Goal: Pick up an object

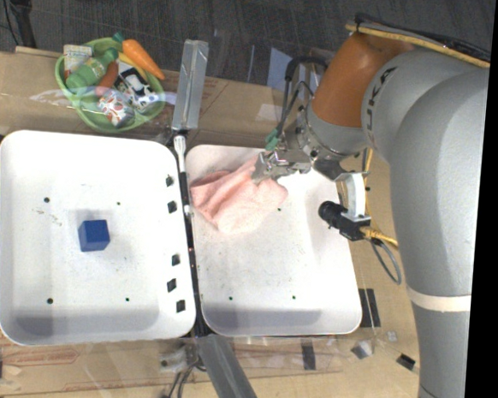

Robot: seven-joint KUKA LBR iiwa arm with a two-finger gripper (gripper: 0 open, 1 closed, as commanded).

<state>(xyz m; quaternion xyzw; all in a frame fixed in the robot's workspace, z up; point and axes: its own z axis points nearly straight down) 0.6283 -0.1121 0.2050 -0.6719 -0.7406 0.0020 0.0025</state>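
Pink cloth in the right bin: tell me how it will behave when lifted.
The pink cloth lies crumpled in soft folds, so it is probably floppy and would drape and sag from the gripper. It looks thin, so likely light. Being bunched, it should not roll.

I reach in from the right, my grey arm (428, 208) filling that side of the frame, its thick lower link rising toward the orange band (349, 73) above my wrist. From there my wrist bends down and to the left, cables looping off it on both sides. My gripper (267, 168) hangs low at the end, its metal fingers pointing down and left; whether they stand apart or together is too small to tell
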